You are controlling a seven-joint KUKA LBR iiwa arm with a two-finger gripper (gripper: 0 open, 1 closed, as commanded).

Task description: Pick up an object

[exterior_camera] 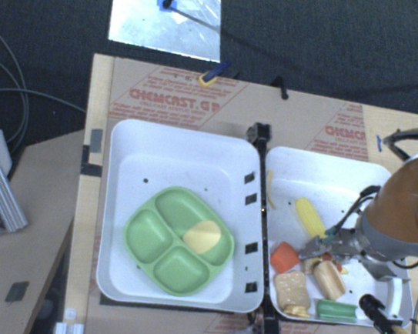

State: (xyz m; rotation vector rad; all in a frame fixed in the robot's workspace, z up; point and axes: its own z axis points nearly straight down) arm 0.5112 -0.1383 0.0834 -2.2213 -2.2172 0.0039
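My gripper hangs low over the middle of the right bin, under the grey and orange arm. It sits just above a tan bun-shaped piece and right beside an orange-red piece. A yellow corn-like piece lies just up and left of the gripper. A tan bread slice and a green piece lie along the bin's near edge. I cannot see anything held in the gripper.
The left bin holds a green divided plate with a pale yellow piece in its upper right compartment. A black divider runs between the bins. Cables hang off the arm at the right.
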